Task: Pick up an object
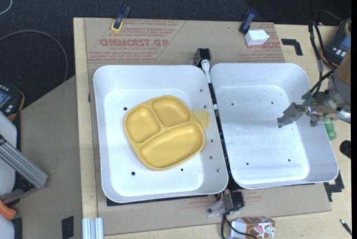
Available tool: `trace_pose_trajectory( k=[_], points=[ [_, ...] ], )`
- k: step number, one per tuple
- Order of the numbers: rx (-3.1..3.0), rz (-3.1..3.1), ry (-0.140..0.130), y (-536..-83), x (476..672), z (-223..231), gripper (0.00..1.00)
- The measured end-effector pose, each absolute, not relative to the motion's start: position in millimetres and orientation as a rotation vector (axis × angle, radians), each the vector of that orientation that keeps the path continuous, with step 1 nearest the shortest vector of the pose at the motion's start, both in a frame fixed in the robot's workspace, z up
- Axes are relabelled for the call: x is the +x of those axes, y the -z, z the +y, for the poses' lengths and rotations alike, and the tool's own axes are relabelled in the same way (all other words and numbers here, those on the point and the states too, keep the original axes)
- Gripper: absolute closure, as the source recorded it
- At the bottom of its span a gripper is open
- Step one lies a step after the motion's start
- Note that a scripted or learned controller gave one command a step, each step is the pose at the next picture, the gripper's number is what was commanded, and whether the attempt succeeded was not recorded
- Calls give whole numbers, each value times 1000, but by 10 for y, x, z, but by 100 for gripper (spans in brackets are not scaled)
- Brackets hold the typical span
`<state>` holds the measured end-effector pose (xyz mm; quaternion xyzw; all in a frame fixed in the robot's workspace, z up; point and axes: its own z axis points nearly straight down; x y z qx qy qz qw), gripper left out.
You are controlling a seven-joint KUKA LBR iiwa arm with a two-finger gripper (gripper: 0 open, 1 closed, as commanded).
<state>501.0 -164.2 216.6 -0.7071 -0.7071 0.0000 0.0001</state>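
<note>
A yellow divided plate (163,132) lies flat in the left bin (106,137), in the middle left of the frame, tilted a little, its three hollows facing up. Just beside that bin stands the right bin (304,137). Over the right bin's right side hangs the gripper (290,116), at the frame's right edge, well apart from the plate; whether it is released or clenched cannot be told.
</note>
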Motion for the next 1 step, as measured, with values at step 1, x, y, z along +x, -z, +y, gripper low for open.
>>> trace_pose_trajectory(
  k=[1],
  points=[
    [-2228,-2236,18,-3659,4814,-1278,0]
  ],
)
